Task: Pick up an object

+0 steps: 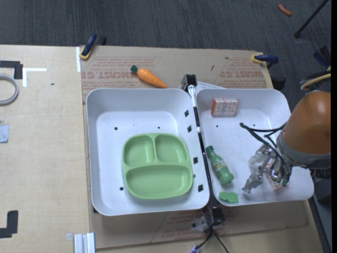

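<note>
My gripper (262, 174) hangs low over the front right part of the right bin (247, 136), under the orange wrist band (310, 125). A small red and white object (277, 184) shows just beside it, partly hidden by the gripper body. A green bottle (219, 165) lies on its side to the gripper's left, near the bin's left wall. A small flat green piece (228, 196) rests at the front edge. A pink and white box (225, 107) sits at the back of the same bin.
The left bin (105, 141) holds a green divided plate (157, 165). A toy carrot (149, 76) lies on the cardboard behind the bins. Blue clamps (88, 46) hold the cardboard's back corners. Black cables (258, 133) trail from the wrist across the right bin.
</note>
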Robot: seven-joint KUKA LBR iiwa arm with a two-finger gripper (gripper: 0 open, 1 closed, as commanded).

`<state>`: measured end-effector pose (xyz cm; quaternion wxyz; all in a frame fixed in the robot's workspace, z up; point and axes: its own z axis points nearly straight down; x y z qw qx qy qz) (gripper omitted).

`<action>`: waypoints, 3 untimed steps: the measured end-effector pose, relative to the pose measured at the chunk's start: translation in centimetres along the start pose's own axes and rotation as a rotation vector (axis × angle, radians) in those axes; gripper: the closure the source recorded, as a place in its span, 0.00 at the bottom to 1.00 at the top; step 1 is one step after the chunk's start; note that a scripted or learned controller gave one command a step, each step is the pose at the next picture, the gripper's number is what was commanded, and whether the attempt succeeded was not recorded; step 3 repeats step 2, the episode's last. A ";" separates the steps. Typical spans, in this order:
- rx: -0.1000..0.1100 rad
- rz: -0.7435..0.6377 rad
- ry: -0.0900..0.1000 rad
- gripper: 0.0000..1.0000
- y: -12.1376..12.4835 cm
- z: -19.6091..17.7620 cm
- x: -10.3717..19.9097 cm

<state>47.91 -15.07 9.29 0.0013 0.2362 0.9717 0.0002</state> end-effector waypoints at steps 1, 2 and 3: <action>-0.002 0.004 -0.005 1.00 0.1 -1.1 -0.2; 0.000 0.112 -0.002 1.00 2.7 -11.2 1.4; 0.000 0.112 -0.002 1.00 2.7 -11.2 1.4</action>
